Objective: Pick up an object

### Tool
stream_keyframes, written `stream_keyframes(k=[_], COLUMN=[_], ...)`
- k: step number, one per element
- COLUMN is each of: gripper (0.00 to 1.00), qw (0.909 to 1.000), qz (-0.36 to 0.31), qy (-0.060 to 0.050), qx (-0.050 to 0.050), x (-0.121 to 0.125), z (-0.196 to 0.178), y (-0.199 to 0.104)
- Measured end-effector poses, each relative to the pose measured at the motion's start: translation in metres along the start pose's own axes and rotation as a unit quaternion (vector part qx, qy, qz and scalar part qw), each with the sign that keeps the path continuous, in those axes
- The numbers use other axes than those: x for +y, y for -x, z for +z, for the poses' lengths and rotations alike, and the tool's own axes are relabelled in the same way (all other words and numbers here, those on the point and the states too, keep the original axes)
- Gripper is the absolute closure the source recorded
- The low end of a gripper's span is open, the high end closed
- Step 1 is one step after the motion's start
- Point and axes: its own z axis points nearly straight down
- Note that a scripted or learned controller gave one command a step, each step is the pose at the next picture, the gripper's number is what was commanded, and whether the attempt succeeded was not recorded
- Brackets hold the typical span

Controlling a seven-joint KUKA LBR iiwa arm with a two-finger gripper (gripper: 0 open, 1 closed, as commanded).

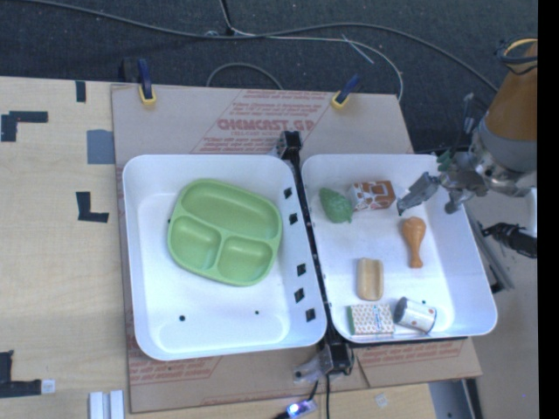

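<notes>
My gripper [434,197] hangs over the far right part of the right bin [476,264], open, with nothing between its fingers. Just below it lies an orange drumstick [414,239]. To its left sit an orange-and-white packet [373,195] and a green leafy piece [334,205]. Nearer the front of the same bin are a tan bread-like block [369,278], a small dotted box [372,319] and a silver can [414,314] on its side.
The left bin [144,269] holds a green divided plate [225,231]. A black divider [304,234] runs between the two bins. Both bins rest on a cardboard sheet [253,125] held by two clamps, and cables cross the dark floor behind.
</notes>
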Motion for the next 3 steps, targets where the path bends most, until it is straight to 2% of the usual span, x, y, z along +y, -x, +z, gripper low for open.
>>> stream_keyframes(k=[1, 2, 3], gripper=[0.0, 0.0, 0.0], qw=[1.0, 1.0, 1.0], qz=[-0.002, -0.003, -0.002], qy=[0.007, 0.005, 0.004], qx=[-0.001, -0.002, -0.002], x=[0.003, 0.007, 0.002], z=[-0.008, 0.053, 0.101], y=[-0.001, -0.007, -0.014])
